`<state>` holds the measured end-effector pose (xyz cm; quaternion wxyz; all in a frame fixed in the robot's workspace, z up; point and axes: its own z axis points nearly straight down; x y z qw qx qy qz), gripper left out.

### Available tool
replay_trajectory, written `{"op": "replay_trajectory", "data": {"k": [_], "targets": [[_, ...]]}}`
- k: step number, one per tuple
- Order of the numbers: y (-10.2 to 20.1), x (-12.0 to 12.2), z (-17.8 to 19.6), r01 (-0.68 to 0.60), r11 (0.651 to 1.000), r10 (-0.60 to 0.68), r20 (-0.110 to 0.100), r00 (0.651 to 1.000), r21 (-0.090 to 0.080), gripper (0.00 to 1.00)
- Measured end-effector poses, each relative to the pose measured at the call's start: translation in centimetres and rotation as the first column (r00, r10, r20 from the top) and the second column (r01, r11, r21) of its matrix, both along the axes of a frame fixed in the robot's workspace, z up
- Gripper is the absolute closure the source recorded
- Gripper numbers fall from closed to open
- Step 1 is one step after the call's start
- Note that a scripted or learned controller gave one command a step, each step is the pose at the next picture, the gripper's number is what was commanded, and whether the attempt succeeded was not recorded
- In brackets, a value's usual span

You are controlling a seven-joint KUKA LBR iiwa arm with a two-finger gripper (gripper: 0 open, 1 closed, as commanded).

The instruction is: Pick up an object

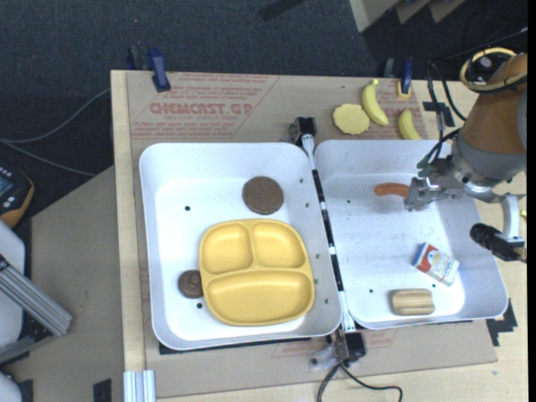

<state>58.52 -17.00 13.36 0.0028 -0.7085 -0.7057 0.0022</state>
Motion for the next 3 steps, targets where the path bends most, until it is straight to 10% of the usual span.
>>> {"op": "replay_trajectory", "data": {"k": [1,2,3], "targets": [[8.2,2.0,2.7,-0.012,1.0,0.012,0.012,1.0,0.001,1.0],[3.1,5.9,4.2,-0.002,1.0,0.002,0.014,1.0,-0.005,1.0],[1.4,4.3,2.7,-0.001,1.0,0.001,0.004,1.0,-0.001,1.0]]}}
